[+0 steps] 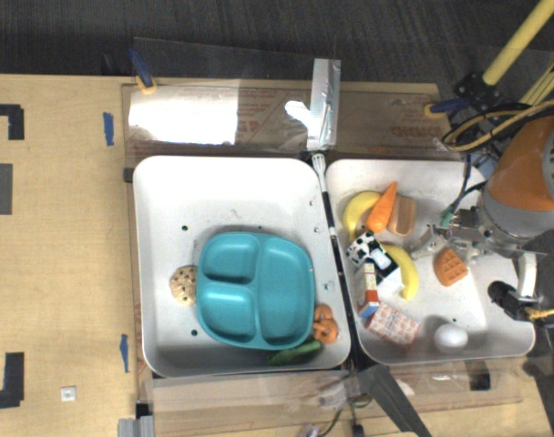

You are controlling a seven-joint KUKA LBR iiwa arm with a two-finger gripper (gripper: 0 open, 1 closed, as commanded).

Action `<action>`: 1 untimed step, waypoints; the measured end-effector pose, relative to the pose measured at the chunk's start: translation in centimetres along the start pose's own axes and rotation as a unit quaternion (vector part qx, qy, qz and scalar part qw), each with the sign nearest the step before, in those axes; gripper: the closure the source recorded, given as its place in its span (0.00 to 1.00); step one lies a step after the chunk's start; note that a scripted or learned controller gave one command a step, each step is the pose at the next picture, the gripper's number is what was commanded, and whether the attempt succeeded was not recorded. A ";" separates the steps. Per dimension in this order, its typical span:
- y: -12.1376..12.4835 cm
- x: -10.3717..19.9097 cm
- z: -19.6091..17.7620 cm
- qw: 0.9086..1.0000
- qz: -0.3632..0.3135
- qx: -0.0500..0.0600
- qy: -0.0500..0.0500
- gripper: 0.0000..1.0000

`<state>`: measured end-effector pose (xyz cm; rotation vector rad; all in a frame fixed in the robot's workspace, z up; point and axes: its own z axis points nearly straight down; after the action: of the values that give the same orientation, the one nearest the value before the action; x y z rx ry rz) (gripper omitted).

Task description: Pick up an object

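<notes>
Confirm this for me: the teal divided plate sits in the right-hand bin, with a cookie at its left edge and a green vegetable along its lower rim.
Wrong on one point: the camera view shows the teal divided plate in the left-hand bin, not the right-hand one. The rest stands: the cookie lies at its left edge and the green vegetable along its lower rim.

The grey KUKA arm with the rounded orange band [528,167] is looking pretty chunky here, orange shell sitting over a grey cylindrical wrist section. A thin dark cable [461,198] is running down its side, and there's a small greenish connector where it's meeting the silvery metal two-finger gripper [444,236]. A black knob-like part [507,299] is sticking out lower down.
</notes>
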<state>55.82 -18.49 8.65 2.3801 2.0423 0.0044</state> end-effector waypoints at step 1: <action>-3.2 -0.7 0.0 1.000 0.005 0.002 0.001 0.00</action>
<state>52.55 -18.74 8.68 2.3938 2.0316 0.0027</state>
